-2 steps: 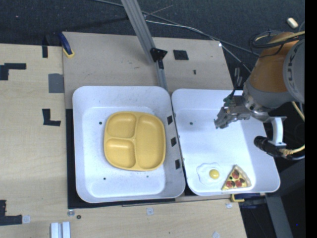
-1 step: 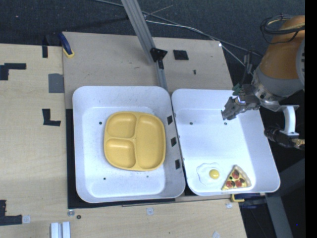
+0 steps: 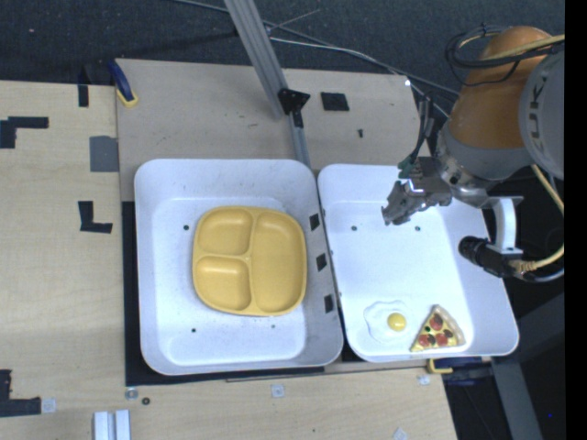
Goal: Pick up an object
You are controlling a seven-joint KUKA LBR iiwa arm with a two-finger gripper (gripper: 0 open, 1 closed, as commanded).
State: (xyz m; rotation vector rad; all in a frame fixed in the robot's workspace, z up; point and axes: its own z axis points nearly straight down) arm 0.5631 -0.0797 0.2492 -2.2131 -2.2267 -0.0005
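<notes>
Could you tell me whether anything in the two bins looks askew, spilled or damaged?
Nothing stands out. The yellow divided plate lies flat in the left bin; the toy fried egg and pizza slice lie intact in the right bin's near corner.

The wooden bench (image 3: 55, 273) carries two shallow white bins side by side. The left bin (image 3: 156, 246) and the right bin (image 3: 367, 186) touch along their inner walls. On the bench beyond the left bin lie a dark tape patch (image 3: 335, 102) and a blue-and-yellow clip (image 3: 123, 84) near its far corner. More dark tape marks (image 3: 90, 216) lie to the left of the left bin.
</notes>
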